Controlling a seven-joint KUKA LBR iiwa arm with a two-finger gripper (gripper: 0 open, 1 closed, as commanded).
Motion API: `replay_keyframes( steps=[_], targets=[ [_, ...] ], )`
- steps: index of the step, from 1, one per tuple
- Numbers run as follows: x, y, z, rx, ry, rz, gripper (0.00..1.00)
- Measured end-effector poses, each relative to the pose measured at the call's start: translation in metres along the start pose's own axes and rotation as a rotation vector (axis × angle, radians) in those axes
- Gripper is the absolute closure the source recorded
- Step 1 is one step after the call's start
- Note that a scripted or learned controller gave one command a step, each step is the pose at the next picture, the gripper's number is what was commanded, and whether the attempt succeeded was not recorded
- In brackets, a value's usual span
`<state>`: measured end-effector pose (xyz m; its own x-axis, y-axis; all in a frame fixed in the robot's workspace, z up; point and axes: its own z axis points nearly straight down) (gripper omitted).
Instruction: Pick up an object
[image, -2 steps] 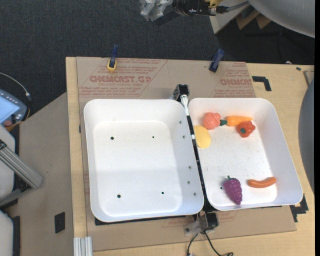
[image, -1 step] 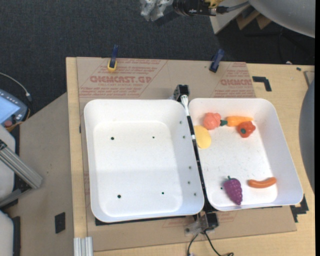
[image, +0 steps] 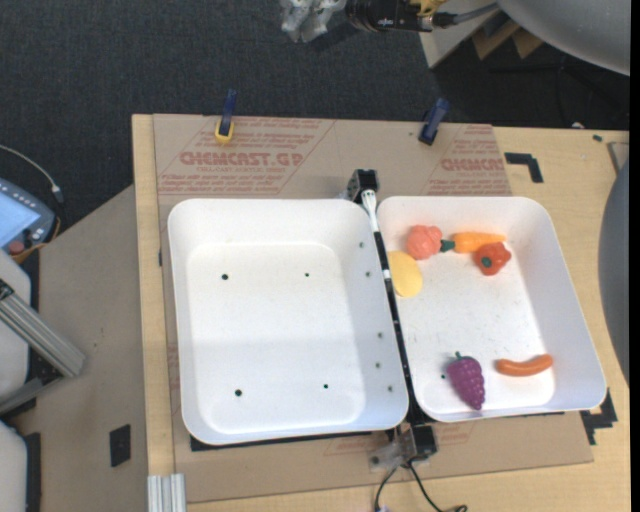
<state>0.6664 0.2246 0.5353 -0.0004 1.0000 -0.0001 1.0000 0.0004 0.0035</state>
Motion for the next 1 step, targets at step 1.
replay_keyframes(
  steps=[1],
  targets=[
    [0.0000,0.0000,0.0000,0.000,0.000,0.000,1.00]
  ],
)
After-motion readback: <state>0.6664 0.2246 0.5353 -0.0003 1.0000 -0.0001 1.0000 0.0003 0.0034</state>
